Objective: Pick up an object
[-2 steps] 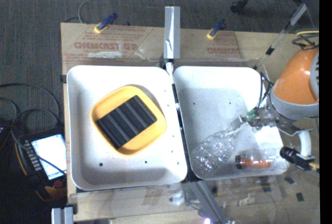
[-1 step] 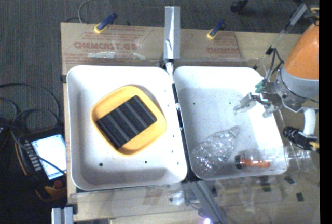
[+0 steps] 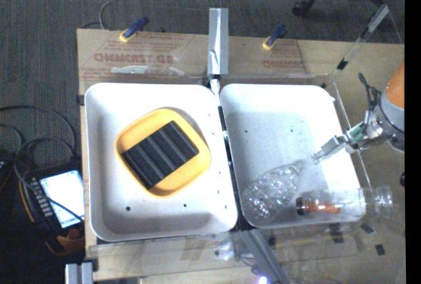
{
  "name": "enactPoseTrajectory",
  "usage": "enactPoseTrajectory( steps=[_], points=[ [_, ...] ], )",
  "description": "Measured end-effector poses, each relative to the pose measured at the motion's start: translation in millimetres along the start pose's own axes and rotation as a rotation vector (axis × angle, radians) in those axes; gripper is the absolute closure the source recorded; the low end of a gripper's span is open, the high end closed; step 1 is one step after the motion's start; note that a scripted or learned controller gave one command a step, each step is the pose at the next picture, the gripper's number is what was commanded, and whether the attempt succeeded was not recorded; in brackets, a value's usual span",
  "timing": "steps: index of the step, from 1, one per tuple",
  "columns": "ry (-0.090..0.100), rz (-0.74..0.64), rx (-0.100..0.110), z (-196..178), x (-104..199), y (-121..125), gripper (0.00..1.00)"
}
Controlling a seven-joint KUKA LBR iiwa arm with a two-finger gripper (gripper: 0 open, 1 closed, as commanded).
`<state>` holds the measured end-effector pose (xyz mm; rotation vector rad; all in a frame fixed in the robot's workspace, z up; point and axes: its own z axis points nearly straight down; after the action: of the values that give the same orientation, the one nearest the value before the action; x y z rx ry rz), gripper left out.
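Bottle: one clear plastic bottle [image 3: 335, 202], on its side at right bin's near edge
Gripper: [image 3: 327, 148] over right bin [image 3: 276, 112], grip state unclear
Crumpled clear plastic: one [image 3: 270, 189], beside bottle
Left bin: [image 3: 105, 112] one yellow-black pad [image 3: 163, 151]

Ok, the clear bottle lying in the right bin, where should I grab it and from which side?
Probably the middle of the clear bottle's body, coming straight down, fingers closing across its width. It lies on its side along the right bin's near wall, so a side approach looks blocked. Crumpled plastic sits beside it; stay right of that. The gripper hovers just above.
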<state>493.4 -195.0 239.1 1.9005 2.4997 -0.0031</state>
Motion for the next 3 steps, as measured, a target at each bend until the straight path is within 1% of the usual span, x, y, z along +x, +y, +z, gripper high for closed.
enactPoseTrajectory(
  steps=[1,2,3],
  points=[
    [0.005,-0.095,0.000,133,52,4,0.00],
    [-0.002,0.406,-0.014,147,2,66,0.00],
    [-0.005,0.267,-0.015,147,-9,124,0.00]
  ],
)
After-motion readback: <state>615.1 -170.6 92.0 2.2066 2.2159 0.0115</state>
